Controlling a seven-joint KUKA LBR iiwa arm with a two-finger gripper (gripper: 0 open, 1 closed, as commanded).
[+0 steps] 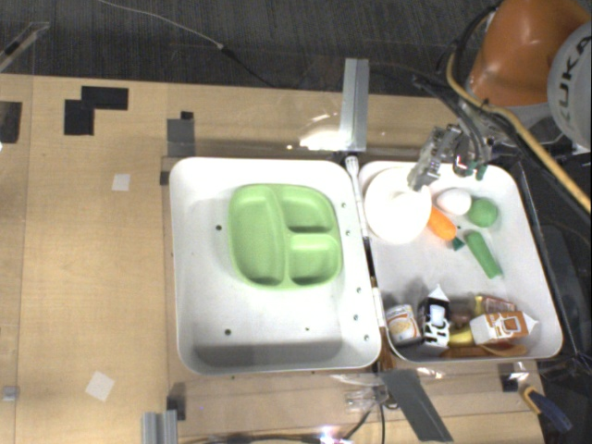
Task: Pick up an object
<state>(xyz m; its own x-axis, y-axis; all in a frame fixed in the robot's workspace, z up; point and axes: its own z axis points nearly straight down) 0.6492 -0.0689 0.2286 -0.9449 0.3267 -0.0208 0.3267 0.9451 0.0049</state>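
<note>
My gripper hangs over the far left part of the right bin, just above the far edge of a white plate. Nothing shows between its fingers. To the right of the plate lie a white egg-like ball, an orange piece, a green ball and a green stick-shaped piece. Along the bin's near wall sit a small can, a black-and-white carton and a brown-and-white carton.
The left bin holds a green divided tray. A metal post stands behind the seam between the bins. The arm's orange band and cables come in from the upper right.
</note>
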